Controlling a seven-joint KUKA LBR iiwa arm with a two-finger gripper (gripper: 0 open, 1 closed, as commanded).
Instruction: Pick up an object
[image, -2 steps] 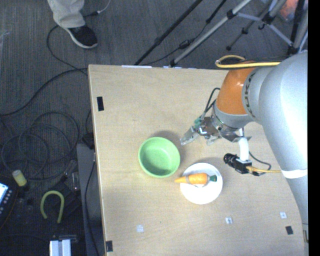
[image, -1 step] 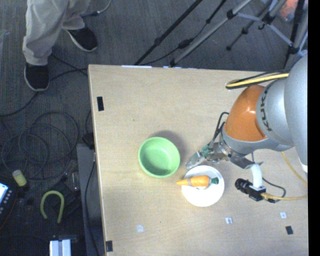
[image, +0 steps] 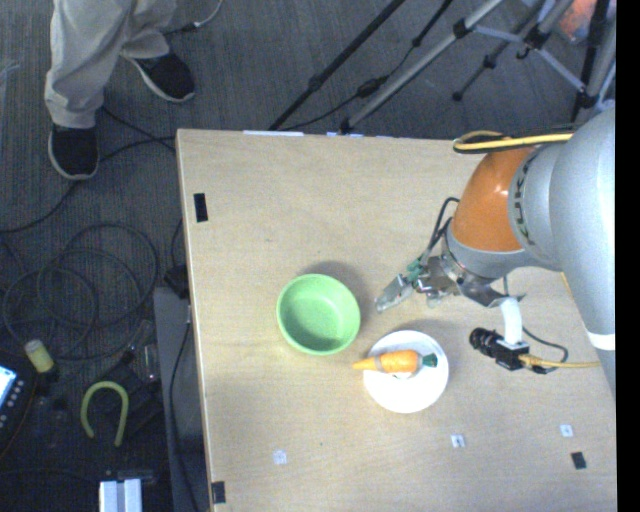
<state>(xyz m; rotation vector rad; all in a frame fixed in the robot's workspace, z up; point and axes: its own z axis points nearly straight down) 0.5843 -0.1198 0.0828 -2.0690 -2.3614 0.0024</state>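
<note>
Camera view from overhead: on the tan table I count one green bowl, one white plate, and one toy carrot lying across that plate, leafy end to the right. Bowl and plate sit just beside each other. The arm's hand hangs just above the plate, right of the bowl, holding nothing; how far its fingers are parted I cannot tell. No readable writing anywhere.

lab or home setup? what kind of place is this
Probably a robotics lab: the arm works over a plain wooden bench, cables lie loose on the carpet, and tripod legs stand behind. Toy carrot on a plate suggests test props.
</note>
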